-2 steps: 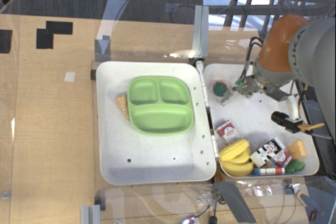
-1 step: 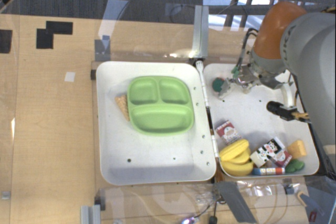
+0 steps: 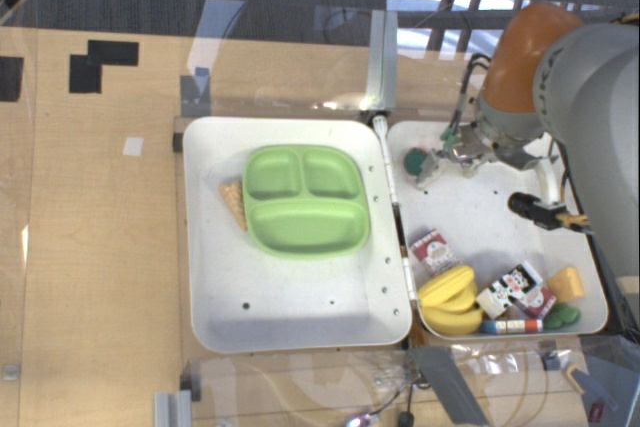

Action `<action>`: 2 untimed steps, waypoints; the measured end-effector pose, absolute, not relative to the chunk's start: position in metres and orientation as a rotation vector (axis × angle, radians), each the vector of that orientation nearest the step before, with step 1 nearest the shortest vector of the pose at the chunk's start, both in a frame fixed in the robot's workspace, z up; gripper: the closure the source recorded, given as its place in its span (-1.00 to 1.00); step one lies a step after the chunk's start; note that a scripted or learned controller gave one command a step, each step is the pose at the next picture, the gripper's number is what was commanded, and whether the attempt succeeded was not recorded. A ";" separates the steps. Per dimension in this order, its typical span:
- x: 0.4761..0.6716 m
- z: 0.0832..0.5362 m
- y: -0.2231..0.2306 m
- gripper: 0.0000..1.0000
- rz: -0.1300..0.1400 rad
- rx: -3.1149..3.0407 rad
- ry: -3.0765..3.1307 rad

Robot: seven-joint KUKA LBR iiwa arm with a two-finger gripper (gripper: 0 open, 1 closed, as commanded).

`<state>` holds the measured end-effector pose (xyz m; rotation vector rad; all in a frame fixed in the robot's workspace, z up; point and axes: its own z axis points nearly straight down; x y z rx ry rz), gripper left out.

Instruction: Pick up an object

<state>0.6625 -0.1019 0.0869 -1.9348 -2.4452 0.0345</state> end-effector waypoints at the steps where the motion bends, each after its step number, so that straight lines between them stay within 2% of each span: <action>1: 0.663 0.086 -0.106 -1.00 0.024 -1.906 -2.462; 2: 0.663 0.086 -0.106 -1.00 0.025 -1.915 -2.454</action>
